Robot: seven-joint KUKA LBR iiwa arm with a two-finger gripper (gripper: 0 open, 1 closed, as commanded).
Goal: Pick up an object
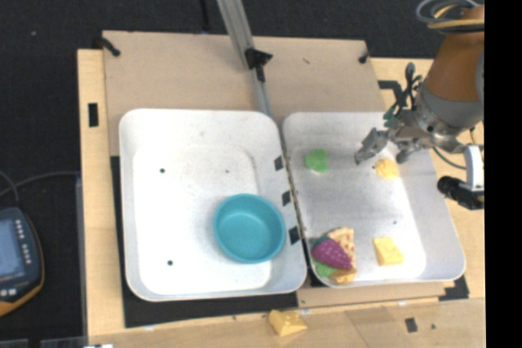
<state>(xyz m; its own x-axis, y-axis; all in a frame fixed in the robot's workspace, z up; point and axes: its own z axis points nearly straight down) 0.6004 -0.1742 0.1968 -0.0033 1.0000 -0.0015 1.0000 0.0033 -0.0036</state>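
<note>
We are seeing the arm [457, 73] cut off by the view's right edge, so its upper part is going out of sight. We are losing part of the yellow block [387, 169] under the gripper [387, 144], and whether the fingers are touching it is staying too small to tell. The purple toy [333, 253] is overlapping the tan piece [342, 239]. A handheld device [16, 257] is being cropped at the left edge.

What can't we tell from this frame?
- Gripper in the camera view: too small and blurred to read its state.
- Yellow piece just below it: contact unclear.
- Pile at the right bin's front edge: items overlap, purple one covers the rest.
- Arm: cut by the frame's right side.
</note>
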